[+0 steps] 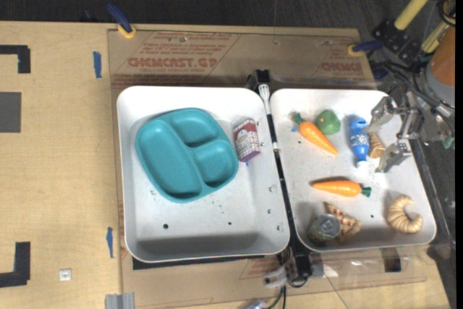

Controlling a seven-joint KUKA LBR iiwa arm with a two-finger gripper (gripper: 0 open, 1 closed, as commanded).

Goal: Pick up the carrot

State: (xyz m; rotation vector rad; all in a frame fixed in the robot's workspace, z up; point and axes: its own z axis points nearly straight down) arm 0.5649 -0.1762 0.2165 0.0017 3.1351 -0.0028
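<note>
Carrots, two, both in right bin (427, 224), right of frame centre: upper carrot (317, 134) slanted, green top toward upper left, tip touching or just beside green round thing (328, 121); lower carrot (338, 188) lying nearly level, green end toward right. Blue toy (358, 141) just right of upper carrot, near gripper. Pretzel-like brown piece (403, 214) at lower right of same bin; grey can (325, 229) and brown shell-like piece (345, 219) along lower edge. Gripper (388, 136) at right edge of right bin, above blue toy's side, fingers (379, 111) spread apart, nothing between them, well apart from both carrots. Left bin (145, 231) holding teal divided tray (187, 153) and small tilted can (247, 140). Both bins on cardboard-covered counter (58, 155).
</note>
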